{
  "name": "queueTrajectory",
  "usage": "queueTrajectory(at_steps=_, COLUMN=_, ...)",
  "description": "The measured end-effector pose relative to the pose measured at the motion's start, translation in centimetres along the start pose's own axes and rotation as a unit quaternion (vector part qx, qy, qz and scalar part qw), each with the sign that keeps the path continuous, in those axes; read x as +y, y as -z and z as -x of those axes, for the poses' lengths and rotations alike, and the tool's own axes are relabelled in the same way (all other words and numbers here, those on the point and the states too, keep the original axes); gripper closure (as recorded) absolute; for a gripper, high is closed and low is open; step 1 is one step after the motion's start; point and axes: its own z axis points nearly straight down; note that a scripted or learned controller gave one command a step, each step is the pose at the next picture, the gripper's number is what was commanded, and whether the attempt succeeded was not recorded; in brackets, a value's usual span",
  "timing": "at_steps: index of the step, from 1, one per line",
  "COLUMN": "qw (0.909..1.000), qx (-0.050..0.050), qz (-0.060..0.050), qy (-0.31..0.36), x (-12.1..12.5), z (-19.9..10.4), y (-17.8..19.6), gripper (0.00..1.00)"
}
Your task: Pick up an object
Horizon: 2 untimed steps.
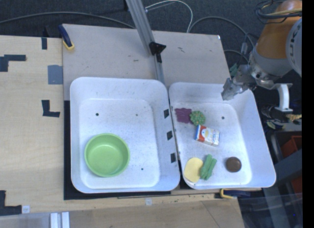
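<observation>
Camera view puts the near edge of the tabletop (34, 124) at the bottom, and nothing there suggests the pick has got under way: every object lies in a bin, none is lifted. By my reading the whole task is still ahead, from choosing an item to descending, closing and lifting.

Nearest in the right bin (255, 124) lie a yellow piece (193, 169) and a green pod-shaped toy (208, 166), touching side by side at the front left corner. Just to their right, apart from them, sits a small brown round object (233, 163).

At about the same depth the left bin (117, 87) holds a green bowl (107, 155), upright, in its front left part, with nothing visible inside it.

Further back, near the middle of the right bin, a small white carton with red and blue print (206, 135) lies flat. Just behind it are a purple piece (183, 115) and a green broccoli-like toy (197, 118), touching each other.

Furthest back, the end effector (230, 92) hangs over the right bin's rear right corner, well apart from all six items. It carries nothing that I can make out, and at this angle I cannot tell how far open it is. Any of the right bin's items could serve as the target; the carton and the brown round object stand clear of neighbours, which looks to make them the easier picks.
</observation>
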Motion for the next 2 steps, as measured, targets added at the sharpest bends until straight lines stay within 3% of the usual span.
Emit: queueTrajectory(at_steps=2, qw=1.0000, qx=0.001, qz=0.000, qy=0.001, x=-4.1, z=-11.0, y=1.4, gripper=1.00)
